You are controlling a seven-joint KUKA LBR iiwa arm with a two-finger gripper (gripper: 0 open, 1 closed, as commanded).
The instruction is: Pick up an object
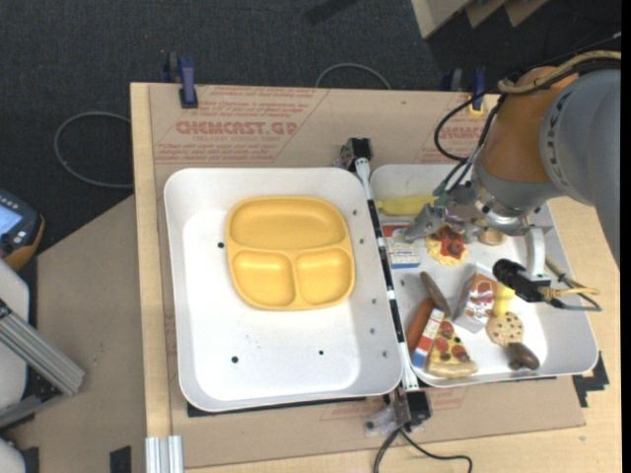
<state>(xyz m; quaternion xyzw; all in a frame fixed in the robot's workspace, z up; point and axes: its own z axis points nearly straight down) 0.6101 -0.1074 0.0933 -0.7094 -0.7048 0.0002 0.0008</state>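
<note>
Your gripper (461,227) hung low over the right bin (582,338), just above a red-and-yellow toy (449,246) among the clutter, presumably lined up for a grab, though I could not tell how its grasp stood.

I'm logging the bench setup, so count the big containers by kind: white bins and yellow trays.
Shallow white plastic bins: 2, the left bin and the right bin, which holds small toy food pieces.
Yellow three-compartment plastic tray: 1, lying in the left bin.
Total: 3
</note>
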